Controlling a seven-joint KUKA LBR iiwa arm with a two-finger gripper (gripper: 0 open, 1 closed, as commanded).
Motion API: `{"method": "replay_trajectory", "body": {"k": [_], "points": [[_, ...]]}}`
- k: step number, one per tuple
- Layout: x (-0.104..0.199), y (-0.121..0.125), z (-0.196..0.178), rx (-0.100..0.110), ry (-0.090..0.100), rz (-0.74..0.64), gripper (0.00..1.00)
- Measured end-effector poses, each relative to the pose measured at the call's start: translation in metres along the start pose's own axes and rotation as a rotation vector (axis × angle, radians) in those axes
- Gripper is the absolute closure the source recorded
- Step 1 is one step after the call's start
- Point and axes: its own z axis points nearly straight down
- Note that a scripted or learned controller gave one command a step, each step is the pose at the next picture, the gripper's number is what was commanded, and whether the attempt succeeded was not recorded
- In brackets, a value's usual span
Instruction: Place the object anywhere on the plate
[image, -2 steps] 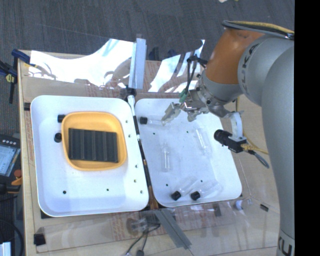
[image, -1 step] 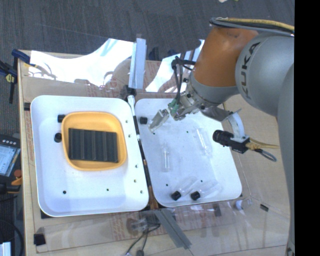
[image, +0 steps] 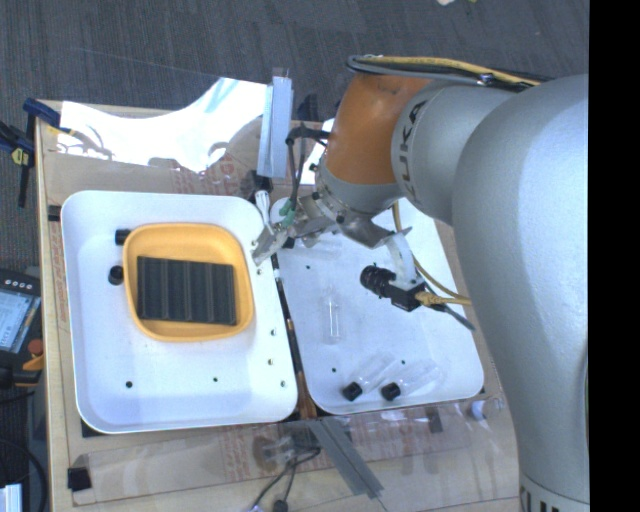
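Note:
A yellow plate with a dark ribbed centre lies in the left white bin. In the right bin a small clear tube lies near the middle. Two clear pieces with black caps rest by that bin's front wall. My gripper hangs at the right bin's back left corner, just right of the plate's upper right edge and over the divide between the bins. A small green bit shows at the wrist just above it.
The grey arm with its orange band covers the back right of the right bin. A black cable plug hangs over that bin. A tall clear strip stands behind the bins. A device with a screen sits at the left edge.

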Motion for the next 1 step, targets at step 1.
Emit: {"method": "replay_trajectory", "body": {"k": [1], "points": [[0.0532,0.0241,-0.0057,-0.005,-0.002,-0.059,0.00]]}}
